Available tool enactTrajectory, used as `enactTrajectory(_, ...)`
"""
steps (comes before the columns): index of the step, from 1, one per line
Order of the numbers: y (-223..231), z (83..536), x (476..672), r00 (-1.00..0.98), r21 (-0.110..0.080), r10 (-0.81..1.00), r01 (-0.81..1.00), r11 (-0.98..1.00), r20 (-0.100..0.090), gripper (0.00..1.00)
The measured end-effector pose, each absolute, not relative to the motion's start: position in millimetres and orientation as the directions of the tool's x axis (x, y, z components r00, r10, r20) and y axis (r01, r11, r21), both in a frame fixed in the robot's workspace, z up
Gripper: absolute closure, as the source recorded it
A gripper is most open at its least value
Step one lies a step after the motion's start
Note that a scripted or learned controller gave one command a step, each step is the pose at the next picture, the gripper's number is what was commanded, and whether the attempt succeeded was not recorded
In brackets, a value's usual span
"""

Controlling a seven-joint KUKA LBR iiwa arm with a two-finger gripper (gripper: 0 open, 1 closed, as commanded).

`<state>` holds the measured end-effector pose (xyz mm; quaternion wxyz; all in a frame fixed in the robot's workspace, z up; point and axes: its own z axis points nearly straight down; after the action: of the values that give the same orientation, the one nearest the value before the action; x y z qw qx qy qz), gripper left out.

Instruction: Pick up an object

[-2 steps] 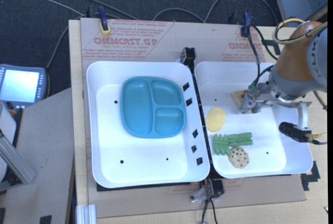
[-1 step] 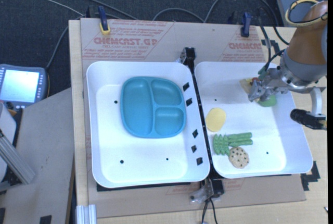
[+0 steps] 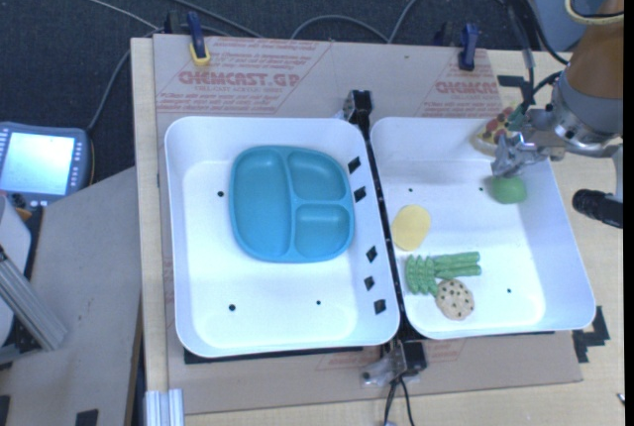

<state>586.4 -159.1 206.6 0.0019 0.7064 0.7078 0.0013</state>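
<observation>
Hovering at the far right of the right bin, gripper sitting directly over a small green object, grip state impossible to tell, yellow piece, green toy and cookie lying nearer, blue tray resting in the left bin

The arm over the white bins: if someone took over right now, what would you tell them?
Gripper: low in the right bin, right above a small green object; no grasp visible.
Also in that bin: yellow round piece, green toothed toy, cookie, a colourful item at the far edge.
Left bin: blue divided tray.
Done: nothing lifted.
Left: grasp and lift one object.
</observation>
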Motion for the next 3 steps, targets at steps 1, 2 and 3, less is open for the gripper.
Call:
enactTrajectory(1, -107.5, 212.8, 584.1, -0.005, -0.001, 1.000, 1.000, 0.005, 0.003, 1.00)
enactTrajectory(2, -47.7, 221.6, 571.0, -0.006, -0.003, 1.000, 1.000, 0.006, 0.003, 1.00)
enactTrajectory(3, -0.4, 213.0, 554.1, -0.004, -0.004, 1.000, 1.000, 0.004, 0.002, 1.00)
